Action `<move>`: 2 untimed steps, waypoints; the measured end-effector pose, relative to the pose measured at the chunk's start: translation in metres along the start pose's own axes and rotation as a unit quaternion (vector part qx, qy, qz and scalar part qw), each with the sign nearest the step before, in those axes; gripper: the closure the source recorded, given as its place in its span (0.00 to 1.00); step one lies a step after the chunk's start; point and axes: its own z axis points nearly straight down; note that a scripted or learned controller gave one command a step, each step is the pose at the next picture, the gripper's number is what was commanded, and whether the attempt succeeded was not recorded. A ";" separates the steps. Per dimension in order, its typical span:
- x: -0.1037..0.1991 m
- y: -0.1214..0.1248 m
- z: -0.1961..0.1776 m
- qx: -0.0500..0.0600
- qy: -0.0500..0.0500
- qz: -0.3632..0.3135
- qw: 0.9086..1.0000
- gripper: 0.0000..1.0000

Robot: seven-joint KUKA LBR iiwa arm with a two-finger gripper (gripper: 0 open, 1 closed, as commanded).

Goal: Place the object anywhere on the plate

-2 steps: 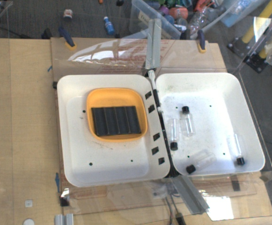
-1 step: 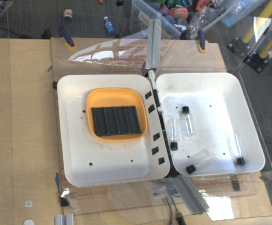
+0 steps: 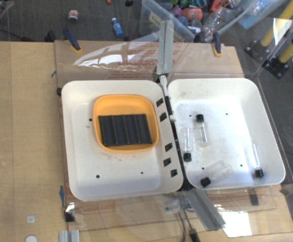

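Of the arm's colours, shapes, cables or markings, nothing can be told.

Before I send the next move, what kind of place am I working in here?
Probably a robotics lab bench for pick-and-place trials: two white bins clamped to a wooden table, an orange plate in the left one, clear vials in the right, a toy-filled tote behind.

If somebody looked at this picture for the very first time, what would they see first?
Probably the bright orange plate in the left white bin, with a dark ridged block lying flat on it. Next, the clear little bottles with black caps scattered in the right white bin. Behind the bench, a plastic tub is full of colorful toys.
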 end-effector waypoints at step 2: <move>-0.004 0.001 0.000 -0.002 -0.001 -0.117 0.993 1.00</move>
